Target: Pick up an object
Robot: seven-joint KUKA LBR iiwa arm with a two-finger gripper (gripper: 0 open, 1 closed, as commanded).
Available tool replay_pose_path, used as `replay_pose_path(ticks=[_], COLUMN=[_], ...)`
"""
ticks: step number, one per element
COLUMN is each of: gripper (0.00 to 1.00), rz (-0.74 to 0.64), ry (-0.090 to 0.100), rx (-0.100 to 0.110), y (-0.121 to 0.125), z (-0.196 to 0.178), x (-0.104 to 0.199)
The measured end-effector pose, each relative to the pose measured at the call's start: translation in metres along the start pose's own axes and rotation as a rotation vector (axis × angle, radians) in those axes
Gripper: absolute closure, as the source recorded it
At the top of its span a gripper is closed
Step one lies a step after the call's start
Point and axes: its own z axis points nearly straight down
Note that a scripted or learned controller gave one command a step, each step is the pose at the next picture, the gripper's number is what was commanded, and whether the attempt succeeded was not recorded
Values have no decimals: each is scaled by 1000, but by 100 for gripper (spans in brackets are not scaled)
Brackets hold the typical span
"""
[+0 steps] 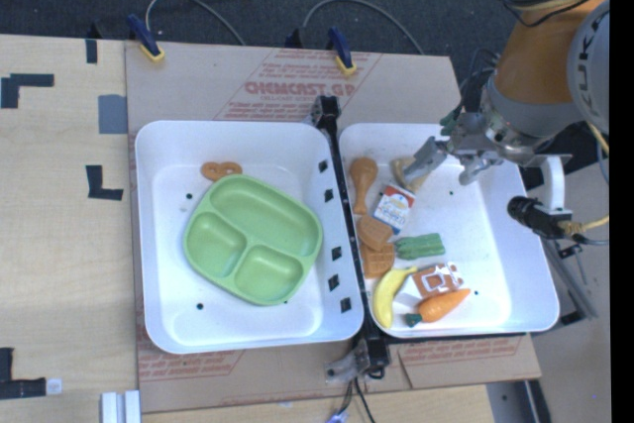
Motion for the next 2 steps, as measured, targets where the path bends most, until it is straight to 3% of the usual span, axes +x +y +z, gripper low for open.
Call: replay_pose_path(ticks=[1, 2], gripper=[0, 0], rz=[0, 0], ry=[0, 0], rx=[3, -3], y=[44, 90], z=[90, 118], x=[9, -4])
